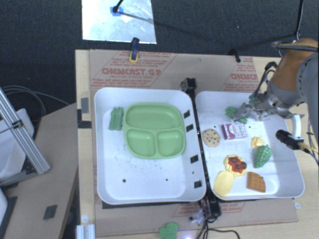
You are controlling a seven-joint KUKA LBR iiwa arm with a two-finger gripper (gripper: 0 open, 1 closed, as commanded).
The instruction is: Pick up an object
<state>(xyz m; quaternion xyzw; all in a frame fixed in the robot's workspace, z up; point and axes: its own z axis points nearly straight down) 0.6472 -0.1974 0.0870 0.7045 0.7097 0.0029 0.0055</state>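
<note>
Green leafy toy [231, 112] lies in right bin [299, 183], near 11 o'clock corner. Left bin [107, 183] holds green divided plate [154, 131]. Gripper [247, 111] low, at toy's 3 o'clock side, seemingly touching; view poor, cannot tell finger state. Step: reach for grasp, likely. Next: confirm toy sits between jaws, then lift straight.

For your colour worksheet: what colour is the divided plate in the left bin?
Light green plate, clearest in the camera view.
</note>
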